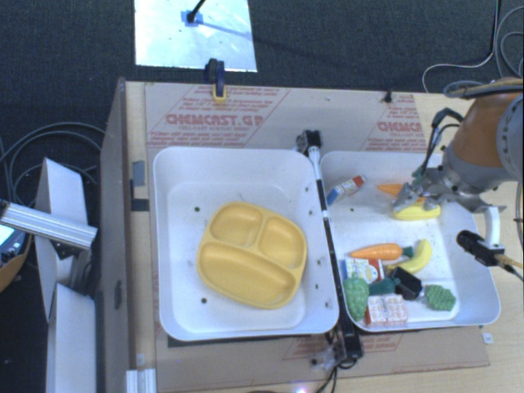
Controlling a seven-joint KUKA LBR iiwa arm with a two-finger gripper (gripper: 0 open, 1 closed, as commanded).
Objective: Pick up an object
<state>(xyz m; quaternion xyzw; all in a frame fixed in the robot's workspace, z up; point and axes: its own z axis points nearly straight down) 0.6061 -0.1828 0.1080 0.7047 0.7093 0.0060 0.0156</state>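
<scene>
Camera view: nearest in the right bin [491,305] lie broccoli [440,298], a carton [386,309], a carrot [377,252] and a banana [418,256]. Farther back, the gripper [423,193] touches a yellow toy [417,212]; its grip cannot be judged.

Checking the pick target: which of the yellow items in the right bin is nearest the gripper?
The yellow piece at the bin's far side, directly beneath the gripper. The banana lies apart, nearer the camera, beside the carrot.
</scene>
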